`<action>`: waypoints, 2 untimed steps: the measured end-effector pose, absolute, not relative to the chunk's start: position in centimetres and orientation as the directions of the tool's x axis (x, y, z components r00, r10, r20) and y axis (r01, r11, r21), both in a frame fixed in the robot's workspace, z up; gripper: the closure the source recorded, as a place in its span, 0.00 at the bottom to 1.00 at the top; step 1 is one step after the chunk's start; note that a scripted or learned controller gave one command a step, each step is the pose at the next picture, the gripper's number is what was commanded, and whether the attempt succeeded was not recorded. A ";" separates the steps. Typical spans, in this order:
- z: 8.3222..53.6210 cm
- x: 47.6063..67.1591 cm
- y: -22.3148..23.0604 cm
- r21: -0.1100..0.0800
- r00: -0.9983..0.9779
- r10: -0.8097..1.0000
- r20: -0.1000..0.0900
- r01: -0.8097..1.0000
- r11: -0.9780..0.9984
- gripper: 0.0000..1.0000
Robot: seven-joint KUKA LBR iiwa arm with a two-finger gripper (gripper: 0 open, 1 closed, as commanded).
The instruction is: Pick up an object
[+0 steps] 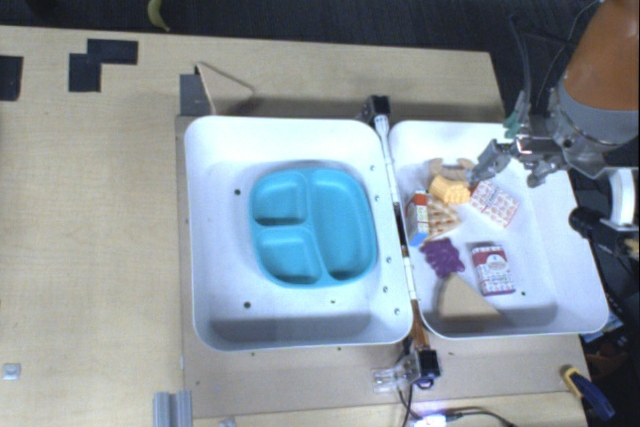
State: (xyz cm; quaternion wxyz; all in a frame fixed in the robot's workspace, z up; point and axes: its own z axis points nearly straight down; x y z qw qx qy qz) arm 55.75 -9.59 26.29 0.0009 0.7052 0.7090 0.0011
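Observation:
In the right bin (560, 310) lie several small items: a pink-and-white checked packet (496, 205), a yellow waffle-like piece (448, 188), a purple grape bunch (443, 257), a red-and-white box (492, 270) and a small red-labelled tube (420, 215). My gripper (512, 169) hangs over the bin's upper part, just above the checked packet. Its two fingers stand apart, so it is open, and nothing is between them. One fingertip (489, 161) points toward the yellow piece.
The left bin (215, 215) holds a blue divided plate (312, 225). A ridge (398, 215) separates the two bins. The arm's orange band (608, 45) enters from the upper right. Cables and clips sit at the bench's front edge (415, 375).

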 end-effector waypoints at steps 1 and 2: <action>13.3 54.8 -12.5 -0.001 -0.002 1.000 0.001 1.000 0.002 0.00; 9.2 50.6 -12.0 0.027 -0.001 1.000 -0.008 1.000 0.002 0.00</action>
